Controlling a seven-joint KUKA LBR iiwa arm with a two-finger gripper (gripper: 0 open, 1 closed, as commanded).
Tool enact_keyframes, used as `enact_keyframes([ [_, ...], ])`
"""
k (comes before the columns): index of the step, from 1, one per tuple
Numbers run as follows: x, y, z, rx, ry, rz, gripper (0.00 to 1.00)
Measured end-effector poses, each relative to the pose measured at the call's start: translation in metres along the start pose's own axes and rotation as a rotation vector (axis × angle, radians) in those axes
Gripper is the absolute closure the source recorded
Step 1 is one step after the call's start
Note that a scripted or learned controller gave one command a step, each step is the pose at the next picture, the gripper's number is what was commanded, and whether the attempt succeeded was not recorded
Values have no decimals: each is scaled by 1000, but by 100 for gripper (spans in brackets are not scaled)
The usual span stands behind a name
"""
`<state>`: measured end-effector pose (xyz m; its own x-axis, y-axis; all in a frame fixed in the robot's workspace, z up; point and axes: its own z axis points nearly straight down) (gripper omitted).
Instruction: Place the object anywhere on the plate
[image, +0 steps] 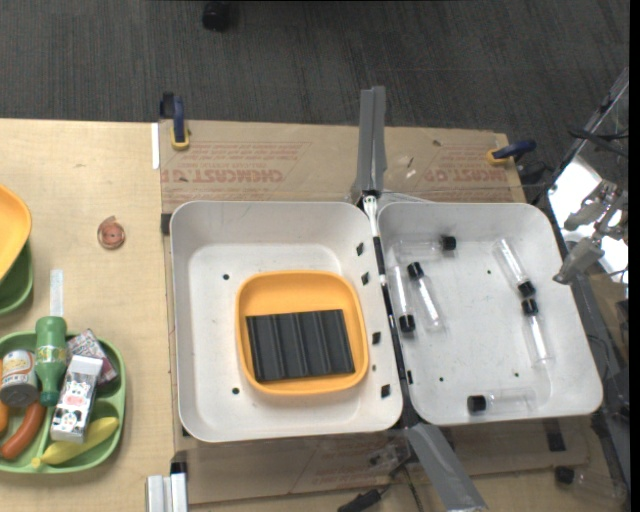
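An orange square plate (300, 286) sits in the middle of the left white bin (200, 300). A dark grey ribbed rectangular object (300, 345) lies flat on the plate, inside its rim. My gripper (583, 252) hangs at the far right, just beyond the outer rim of the right bin (570, 390), well away from the plate. It is small, pale and partly cut off by the frame edge. Nothing is seen in it.
Several clear tubes with black caps (425, 296) lie scattered in the right bin. On the bench to the left stand a green tray of toy food (100, 425) and a yellow bowl (12, 235). Clamps (176, 125) hold cardboard behind the bins.
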<state>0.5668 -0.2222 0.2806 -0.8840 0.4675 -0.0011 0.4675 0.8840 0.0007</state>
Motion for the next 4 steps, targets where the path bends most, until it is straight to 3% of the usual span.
enact_keyframes([
  [1,-55,30,-57,-1,-6,-297,0],
  [2,24,-12,46,-1,-1,-688,0],
  [3,-31,17,-54,-1,-6,-929,0],
  [4,-61,33,-67,-2,-5,-1267,0],
])
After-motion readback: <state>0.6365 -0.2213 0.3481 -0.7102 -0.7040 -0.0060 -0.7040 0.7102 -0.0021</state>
